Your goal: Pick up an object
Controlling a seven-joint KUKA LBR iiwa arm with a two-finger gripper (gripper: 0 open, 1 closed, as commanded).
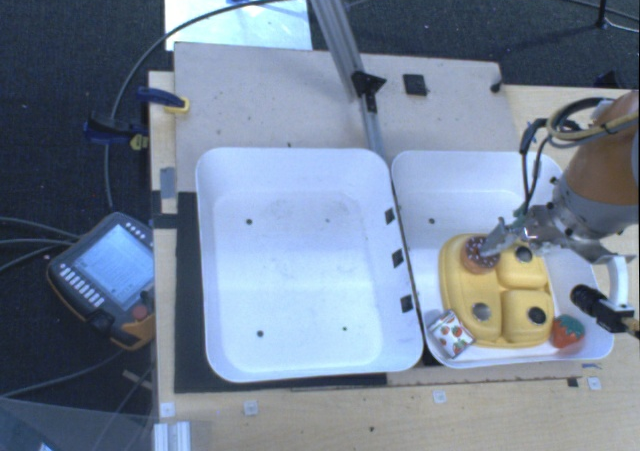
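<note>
Yellow plastic toy (498, 291) low in the right bin (430, 189), gripper (497, 241) down at its upper left corner

Reaching in from the right of the yellow toy, grey arm (590, 194) with fingertips at a small pink-brown ring (475, 255) on the toy's top left; open or closed, cannot tell. Just below-left of the toy, a small patterned white block (451, 333); at its lower right, a red and green piece (567, 330). Left of it, the left bin (215, 239)
</note>
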